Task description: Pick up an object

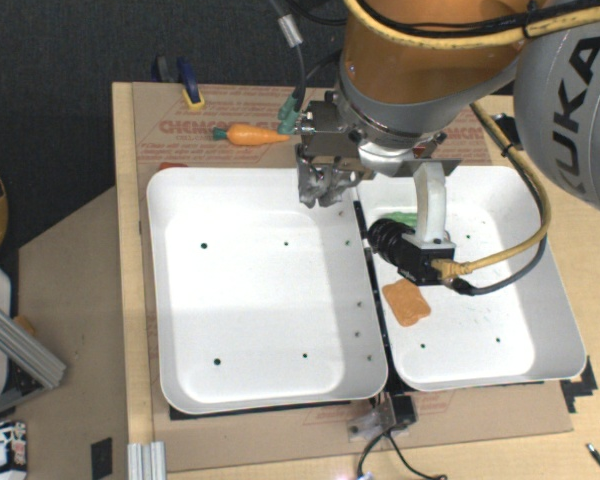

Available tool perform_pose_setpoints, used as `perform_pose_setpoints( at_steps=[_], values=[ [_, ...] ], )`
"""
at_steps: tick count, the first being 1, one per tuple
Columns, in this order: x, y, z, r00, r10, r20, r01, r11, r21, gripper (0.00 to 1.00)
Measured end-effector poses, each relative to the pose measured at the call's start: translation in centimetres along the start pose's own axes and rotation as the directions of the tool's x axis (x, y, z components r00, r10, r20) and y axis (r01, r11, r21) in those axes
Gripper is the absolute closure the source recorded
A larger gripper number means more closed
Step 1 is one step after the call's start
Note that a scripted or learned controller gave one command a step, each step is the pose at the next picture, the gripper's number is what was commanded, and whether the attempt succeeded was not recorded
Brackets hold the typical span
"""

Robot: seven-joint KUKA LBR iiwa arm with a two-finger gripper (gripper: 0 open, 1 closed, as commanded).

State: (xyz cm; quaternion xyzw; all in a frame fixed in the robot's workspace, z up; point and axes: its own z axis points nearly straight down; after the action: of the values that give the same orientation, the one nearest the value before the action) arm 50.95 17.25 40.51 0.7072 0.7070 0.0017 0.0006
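Likely light and soft, the tan slab (407, 303) lay flat in the right bin (510, 353); its short edges suited pinching. Whether the gripper (320, 190) was open, I could not tell.

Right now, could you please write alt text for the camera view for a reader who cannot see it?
A grey KUKA arm with an orange band reaches from the right, its gripper poised over the back edge where two white bins meet. The right bin holds a tan bread-like piece and something green; a toy carrot lies on the cardboard behind the left bin.
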Motion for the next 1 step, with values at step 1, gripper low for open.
perform_pose_setpoints(
  at_steps=[1],
  values=[
    [4.51,-3.17,-2.56,1.0,-0.007,-0.002,0.007,1.0,-0.001,1.0]
  ],
)
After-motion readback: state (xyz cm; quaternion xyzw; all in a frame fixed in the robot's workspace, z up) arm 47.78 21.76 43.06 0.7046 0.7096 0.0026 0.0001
